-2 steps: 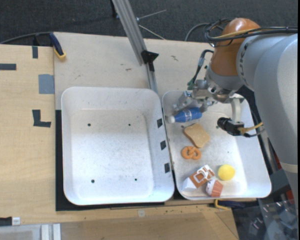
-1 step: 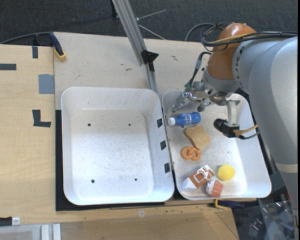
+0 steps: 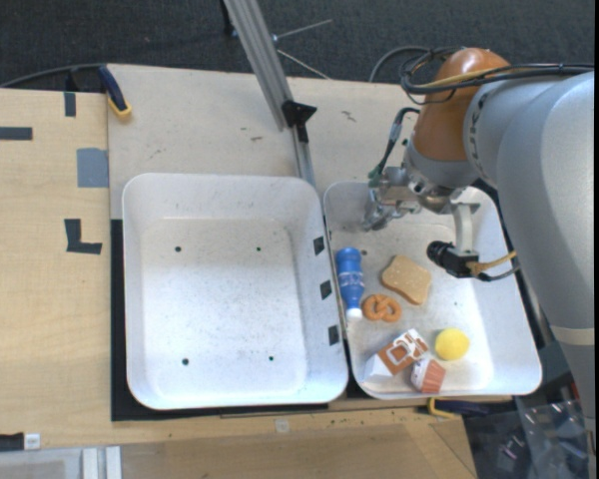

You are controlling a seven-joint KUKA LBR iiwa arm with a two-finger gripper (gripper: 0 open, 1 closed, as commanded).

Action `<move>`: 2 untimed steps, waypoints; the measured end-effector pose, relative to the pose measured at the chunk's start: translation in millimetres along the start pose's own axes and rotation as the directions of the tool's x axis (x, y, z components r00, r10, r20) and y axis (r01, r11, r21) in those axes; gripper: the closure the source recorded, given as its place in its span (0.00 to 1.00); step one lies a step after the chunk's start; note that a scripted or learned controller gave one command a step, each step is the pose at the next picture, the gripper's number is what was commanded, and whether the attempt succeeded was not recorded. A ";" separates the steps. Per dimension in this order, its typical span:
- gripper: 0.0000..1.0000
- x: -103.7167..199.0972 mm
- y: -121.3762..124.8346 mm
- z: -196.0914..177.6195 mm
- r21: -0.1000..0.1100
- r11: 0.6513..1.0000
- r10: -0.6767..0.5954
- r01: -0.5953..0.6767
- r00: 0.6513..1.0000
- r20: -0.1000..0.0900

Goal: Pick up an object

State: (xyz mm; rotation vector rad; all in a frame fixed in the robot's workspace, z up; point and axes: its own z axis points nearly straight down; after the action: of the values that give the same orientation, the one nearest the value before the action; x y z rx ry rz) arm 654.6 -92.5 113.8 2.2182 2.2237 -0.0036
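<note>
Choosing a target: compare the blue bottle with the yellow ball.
The blue bottle is long, lying by the right bin's left wall; the yellow ball is round and sits nearer the right wall. The bottle is bigger than the ball. Both lie untouched in that bin.

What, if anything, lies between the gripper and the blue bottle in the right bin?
Nothing visible does. The gripper hovers at the right bin's far end, and bare white floor separates it from the blue bottle along the left wall.

Single fixed cam, overhead, slanted.
Looks down on both bins: left bin (image 3: 140, 267), right bin (image 3: 514, 362); arm (image 3: 539, 148) enters from right.
</note>
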 end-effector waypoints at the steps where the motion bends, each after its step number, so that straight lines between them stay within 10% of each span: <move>1: 1.00 1.7 -9.2 -54.2 -0.005 1.000 0.001 -0.001 1.000 -0.002; 2: 1.00 -2.5 1.2 -106.5 -0.006 1.000 0.001 -0.001 1.000 -0.001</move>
State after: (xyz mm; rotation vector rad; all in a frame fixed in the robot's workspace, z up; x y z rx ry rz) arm 656.0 -94.8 220.3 2.2167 2.2201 0.0043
